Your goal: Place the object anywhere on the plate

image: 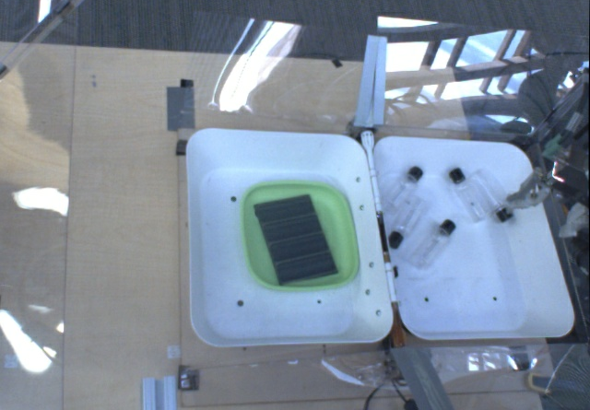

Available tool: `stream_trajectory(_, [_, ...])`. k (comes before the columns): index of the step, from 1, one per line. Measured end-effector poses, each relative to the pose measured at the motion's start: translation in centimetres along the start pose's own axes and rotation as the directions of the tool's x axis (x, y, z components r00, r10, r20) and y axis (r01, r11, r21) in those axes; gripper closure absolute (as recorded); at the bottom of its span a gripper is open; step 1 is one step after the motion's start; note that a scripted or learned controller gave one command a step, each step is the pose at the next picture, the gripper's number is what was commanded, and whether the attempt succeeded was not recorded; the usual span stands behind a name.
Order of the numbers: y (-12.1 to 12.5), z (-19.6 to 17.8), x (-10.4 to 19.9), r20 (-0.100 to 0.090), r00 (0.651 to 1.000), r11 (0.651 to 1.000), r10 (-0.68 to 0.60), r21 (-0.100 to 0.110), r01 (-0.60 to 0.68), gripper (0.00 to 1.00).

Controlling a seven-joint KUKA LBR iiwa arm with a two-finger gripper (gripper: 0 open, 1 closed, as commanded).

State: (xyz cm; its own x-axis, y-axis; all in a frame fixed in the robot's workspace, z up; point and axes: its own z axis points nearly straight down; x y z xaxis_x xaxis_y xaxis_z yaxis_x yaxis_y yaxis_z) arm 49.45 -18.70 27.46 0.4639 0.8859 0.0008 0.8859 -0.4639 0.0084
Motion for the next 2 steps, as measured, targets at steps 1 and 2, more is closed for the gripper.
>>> stream_trajectory(1, [0.0,-10.1,-0.9,0.0,0.996,0.996,-0.093,-0.004,0.093,0.0])
stream_trajectory(2, [0.2,-16.3,-1.2,0.001,1.0,1.0,-0.031,-0.006,0.031,0.0])
